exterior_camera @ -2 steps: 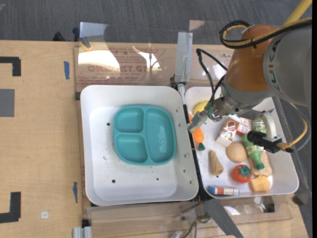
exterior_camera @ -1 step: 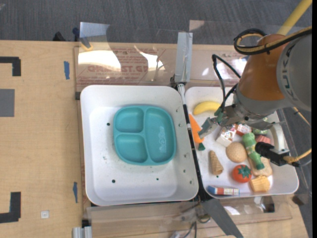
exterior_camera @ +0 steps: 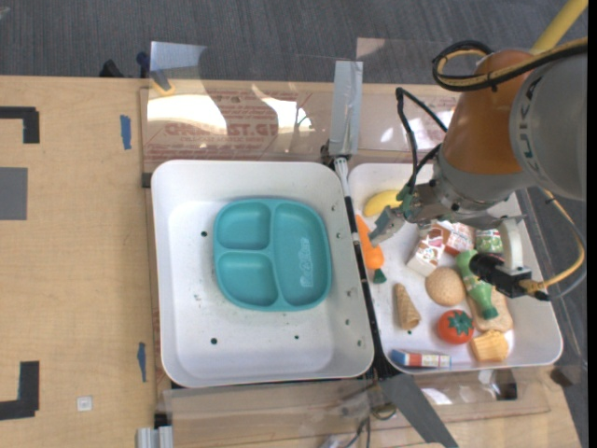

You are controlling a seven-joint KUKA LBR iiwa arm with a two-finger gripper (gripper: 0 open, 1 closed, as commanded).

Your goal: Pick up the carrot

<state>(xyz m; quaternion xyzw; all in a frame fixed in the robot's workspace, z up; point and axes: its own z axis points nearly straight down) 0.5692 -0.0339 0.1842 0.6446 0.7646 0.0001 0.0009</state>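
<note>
Carrot (exterior_camera: pixel 369 244): a small orange toy with a green tip at its lower end, lying lengthwise along the left wall of the right bin (exterior_camera: pixel 546 343), close to the seam between the two bins. Its upper end sits just beside the gripper (exterior_camera: pixel 390 220), which hangs at the left part of that bin below the arm's orange band; whether the gripper's pincer is apart or together cannot be told from this angle, and nothing is seen between its tips. A yellow banana (exterior_camera: pixel 381 201) lies just above the gripper, near the bin's top left corner. To the right of the carrot are a small red-and-white carton (exterior_camera: pixel 429 248), a round tan bun (exterior_camera: pixel 446 287), and a waffle cone (exterior_camera: pixel 406 305) below them. Lower still sit a red tomato (exterior_camera: pixel 455 326), a yellow cheese wedge (exterior_camera: pixel 491 346) and a thin tube (exterior_camera: pixel 424 358) by the bottom wall. A green vegetable (exterior_camera: pixel 480 292) lies right of the bun, partly under a black part of the arm. The left bin (exterior_camera: pixel 177 250) holds a teal divided plate (exterior_camera: pixel 273 253) near its middle.
</note>
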